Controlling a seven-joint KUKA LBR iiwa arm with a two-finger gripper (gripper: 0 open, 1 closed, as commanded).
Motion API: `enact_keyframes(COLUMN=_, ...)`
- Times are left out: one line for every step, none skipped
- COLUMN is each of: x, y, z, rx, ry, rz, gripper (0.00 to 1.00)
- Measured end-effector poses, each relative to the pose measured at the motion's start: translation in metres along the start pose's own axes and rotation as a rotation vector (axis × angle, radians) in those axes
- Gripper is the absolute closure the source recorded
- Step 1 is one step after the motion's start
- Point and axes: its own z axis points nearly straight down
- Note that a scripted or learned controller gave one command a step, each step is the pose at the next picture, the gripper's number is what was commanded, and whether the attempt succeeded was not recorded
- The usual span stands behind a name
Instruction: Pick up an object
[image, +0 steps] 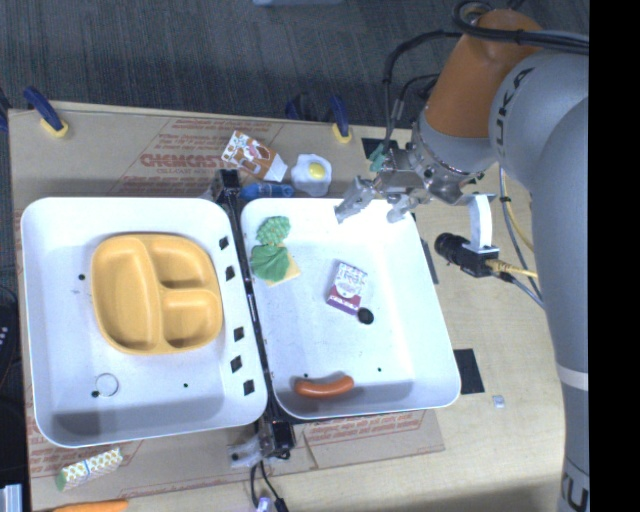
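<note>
Objects for picking all lie untouched, so the grasp is yet to come. Largest, the yellow divided tray (157, 292) sits in the left bin (50, 300). In the right bin (400, 290) lie the sausage (322, 385), green toy (271, 252) and purple packet (346, 287). Above that bin's far edge, the gripper (377, 203) hangs spread wide, holding nothing.

Left of my pincer (377, 203), the cardboard sheet (170, 155) under the bins carries red print that reads roughly "CHEMCAST". On my own grey arm (530, 90), above-right, part of "KUKA" shows. Other labels are too small to read.
</note>
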Motion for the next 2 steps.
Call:
enact_keyframes(x=-0.049, y=-0.012, z=0.091, rx=0.001, ry=0.000, rz=0.170, gripper=0.00)
enact_keyframes(x=-0.046, y=-0.034, z=0.167, rx=0.001, ry=0.000, rz=0.150, gripper=0.00)
